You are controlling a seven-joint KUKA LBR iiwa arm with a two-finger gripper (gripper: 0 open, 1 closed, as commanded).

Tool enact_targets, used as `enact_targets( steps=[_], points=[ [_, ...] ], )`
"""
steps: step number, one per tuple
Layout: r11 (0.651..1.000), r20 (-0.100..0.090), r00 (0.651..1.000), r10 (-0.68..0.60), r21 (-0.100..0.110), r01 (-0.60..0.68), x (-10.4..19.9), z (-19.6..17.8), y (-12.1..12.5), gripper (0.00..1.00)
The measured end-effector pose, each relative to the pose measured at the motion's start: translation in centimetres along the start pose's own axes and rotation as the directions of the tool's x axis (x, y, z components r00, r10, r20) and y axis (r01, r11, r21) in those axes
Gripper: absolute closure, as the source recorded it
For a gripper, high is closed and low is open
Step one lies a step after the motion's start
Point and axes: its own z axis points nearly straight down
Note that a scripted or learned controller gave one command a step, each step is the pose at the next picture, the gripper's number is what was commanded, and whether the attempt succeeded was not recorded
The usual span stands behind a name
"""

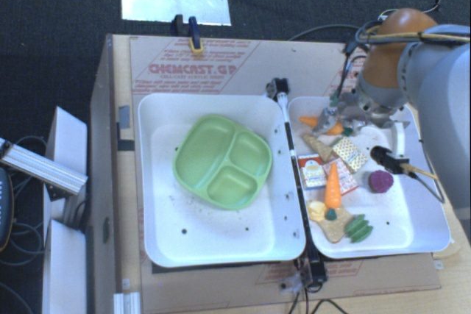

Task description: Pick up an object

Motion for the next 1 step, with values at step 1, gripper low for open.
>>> enact_targets(
  steps=[1],
  points=[
    [1.000, 0.000, 1.000, 0.000, 0.000, 0.000, 0.26, -0.01, 0.01, 0.00]
  ],
)
